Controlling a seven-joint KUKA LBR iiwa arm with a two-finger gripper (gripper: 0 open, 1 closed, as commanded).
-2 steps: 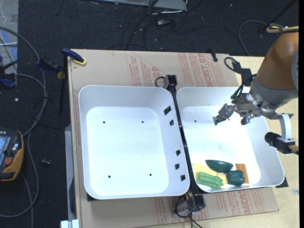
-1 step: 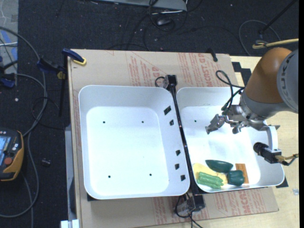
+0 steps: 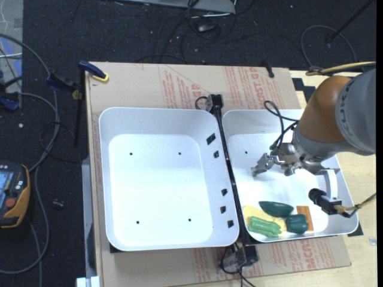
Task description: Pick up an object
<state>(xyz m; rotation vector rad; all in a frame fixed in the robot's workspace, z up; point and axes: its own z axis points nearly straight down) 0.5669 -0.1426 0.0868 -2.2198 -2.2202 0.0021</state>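
Along the near wall of the right bin (image 3: 263, 119) lie a light green ridged toy (image 3: 264, 225), a dark green oval piece (image 3: 276, 208), a teal block (image 3: 297, 223) and a small orange block (image 3: 303, 211), clustered together. Just beyond them, over the bin's bare middle, the gripper (image 3: 261, 167) hangs with its fingers (image 3: 258, 171) spread, pinching nothing. Behind it the grey arm (image 3: 344, 121) reaches in over the bin's far side. The left bin (image 3: 157, 115) sits alongside on the desk (image 3: 155, 82).
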